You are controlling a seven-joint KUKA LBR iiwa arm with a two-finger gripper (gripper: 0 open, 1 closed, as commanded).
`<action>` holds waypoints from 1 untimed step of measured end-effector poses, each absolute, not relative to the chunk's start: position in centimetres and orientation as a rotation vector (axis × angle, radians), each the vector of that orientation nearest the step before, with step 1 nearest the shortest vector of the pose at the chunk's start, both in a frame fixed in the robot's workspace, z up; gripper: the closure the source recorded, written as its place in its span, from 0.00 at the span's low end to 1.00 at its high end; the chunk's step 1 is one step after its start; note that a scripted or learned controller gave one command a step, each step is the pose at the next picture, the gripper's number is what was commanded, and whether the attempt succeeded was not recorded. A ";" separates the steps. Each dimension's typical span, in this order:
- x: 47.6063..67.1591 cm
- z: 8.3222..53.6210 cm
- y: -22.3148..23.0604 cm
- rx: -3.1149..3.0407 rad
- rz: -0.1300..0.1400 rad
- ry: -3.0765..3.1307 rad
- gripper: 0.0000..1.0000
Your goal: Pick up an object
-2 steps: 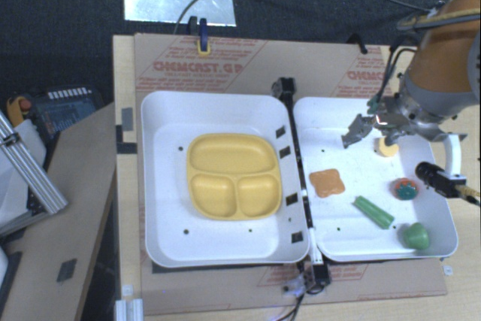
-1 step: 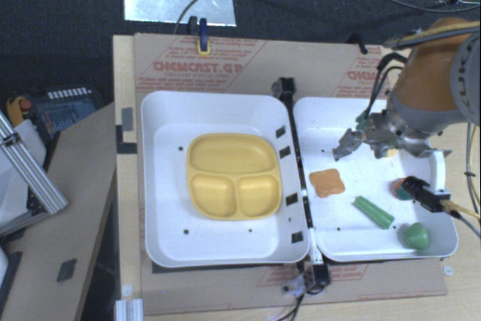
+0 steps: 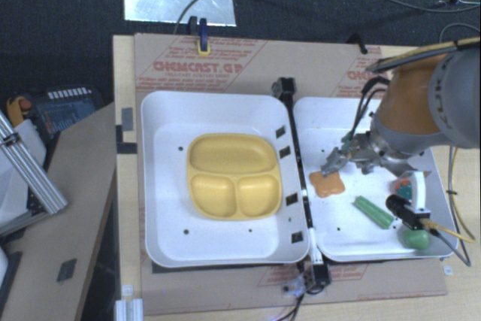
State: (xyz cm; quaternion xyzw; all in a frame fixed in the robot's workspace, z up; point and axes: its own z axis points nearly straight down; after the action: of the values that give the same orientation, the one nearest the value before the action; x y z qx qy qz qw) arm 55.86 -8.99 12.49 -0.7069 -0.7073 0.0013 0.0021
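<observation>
Looking down, you saw the gripper [image 3: 331, 164] low in the right bin [image 3: 331, 240], just above the flat orange piece [image 3: 328, 185]; whether it clenched anything, you could not tell. A green block [image 3: 373, 211] lay nearby. The yellow divided tray [image 3: 233, 175] sat in the left bin [image 3: 161, 237].
</observation>
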 end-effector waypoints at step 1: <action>56.1 13.9 -9.1 -2.223 -0.002 -2.224 1.00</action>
State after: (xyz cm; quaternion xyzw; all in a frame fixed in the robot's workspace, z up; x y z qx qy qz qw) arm 56.10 -9.07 13.87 -0.7069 -0.7073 -0.0007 -0.0013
